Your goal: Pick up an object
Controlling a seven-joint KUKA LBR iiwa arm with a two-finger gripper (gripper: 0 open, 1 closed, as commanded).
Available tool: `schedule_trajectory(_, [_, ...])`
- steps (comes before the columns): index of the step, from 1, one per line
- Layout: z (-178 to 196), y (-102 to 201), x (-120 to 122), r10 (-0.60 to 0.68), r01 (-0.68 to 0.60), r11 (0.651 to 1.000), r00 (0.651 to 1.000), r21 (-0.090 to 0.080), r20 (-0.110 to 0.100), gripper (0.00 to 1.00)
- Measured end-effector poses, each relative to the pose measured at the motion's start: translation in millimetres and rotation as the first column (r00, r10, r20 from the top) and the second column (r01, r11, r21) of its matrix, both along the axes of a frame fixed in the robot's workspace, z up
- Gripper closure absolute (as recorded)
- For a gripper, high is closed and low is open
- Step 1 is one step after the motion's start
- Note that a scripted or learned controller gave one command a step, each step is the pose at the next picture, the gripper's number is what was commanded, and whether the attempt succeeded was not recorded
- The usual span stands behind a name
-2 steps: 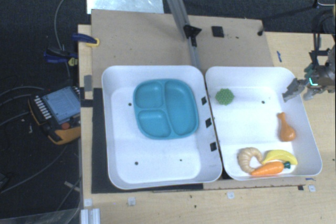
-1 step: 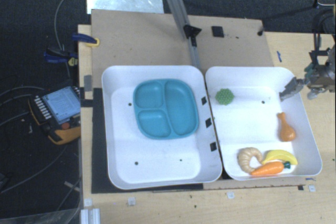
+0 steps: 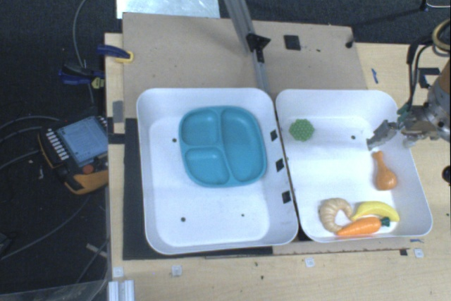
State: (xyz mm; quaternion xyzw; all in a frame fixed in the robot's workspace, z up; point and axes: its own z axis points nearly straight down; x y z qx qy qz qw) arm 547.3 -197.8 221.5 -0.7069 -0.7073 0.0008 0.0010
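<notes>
Hovering tool [image 3: 380, 135] just above drumstick [image 3: 384, 173].

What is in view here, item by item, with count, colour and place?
bins: 2, white, side by side on the bench
divided plate: 1, blue, in the left bin
bumpy ball: 1, green, right bin, far left corner
drumstick toy: 1, orange-tan, right bin, near its right wall
croissant toy: 1, beige, right bin, near edge
banana: 1, yellow, beside the croissant toy
carrot: 1, orange, in front of the banana
gripper: 1, grey, over the right bin's right side, above the drumstick toy
</notes>
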Motion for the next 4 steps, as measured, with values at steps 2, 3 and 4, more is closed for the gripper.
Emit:
schedule_trajectory(2, [-98.0, -4.6, 5.5, 0.0, 0.0, 1.0, 1.0, 0.0, 0.0, 0.0])
schedule_trajectory(3, [-83.7, -5.0, 7.6, 0.0, 0.0, 1.0, 1.0, -0.002, 0.008, 1.0])
schedule_trajectory(4, [-39.9, -6.2, 9.9, 0.004, -0.004, 1.0, 1.0, -0.003, 0.009, 1.0])
